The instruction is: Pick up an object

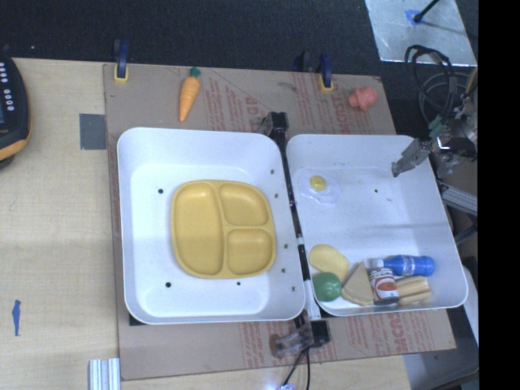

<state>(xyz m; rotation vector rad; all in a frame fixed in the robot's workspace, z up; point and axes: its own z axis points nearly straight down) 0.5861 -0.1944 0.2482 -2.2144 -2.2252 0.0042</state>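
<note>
end effector: over right bin far corner, state cannot tell | yellow tray: in left bin | blue bottle: right bin near edge

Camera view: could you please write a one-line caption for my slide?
Claw at the right bin's far edge; small items clustered at its near edge; yellow divided tray in the left bin.

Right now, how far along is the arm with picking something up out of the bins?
Nothing looks done yet. The hand sits at the far right corner of the right bin, with nothing visibly between its fingers. The items are bunched at that bin's near edge: the blue bottle, green ball and yellow piece. What is left is the whole pick: moving to an item, gripping and lifting it.
</note>
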